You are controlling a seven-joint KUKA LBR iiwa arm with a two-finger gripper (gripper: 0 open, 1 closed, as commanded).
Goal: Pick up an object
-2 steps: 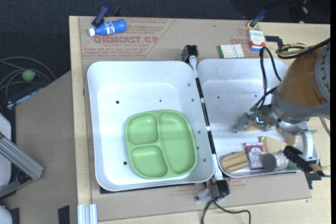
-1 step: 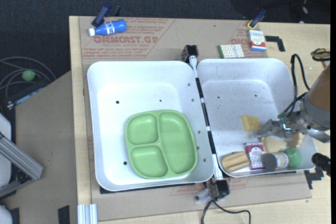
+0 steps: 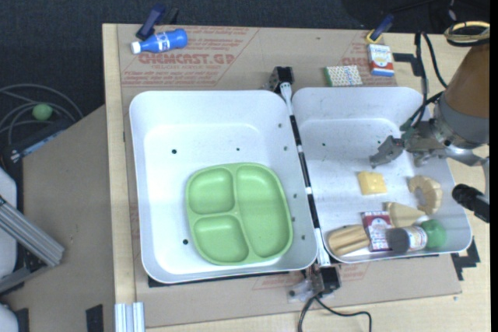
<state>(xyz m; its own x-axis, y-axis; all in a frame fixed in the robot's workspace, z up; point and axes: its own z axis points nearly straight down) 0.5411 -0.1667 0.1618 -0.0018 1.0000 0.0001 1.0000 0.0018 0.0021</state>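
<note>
Green-capped bottle lying crosswise, cap rightward

The arm is cut off by the right edge. Print on the small red box is too small to read. A bottle partly covers that box.
</note>
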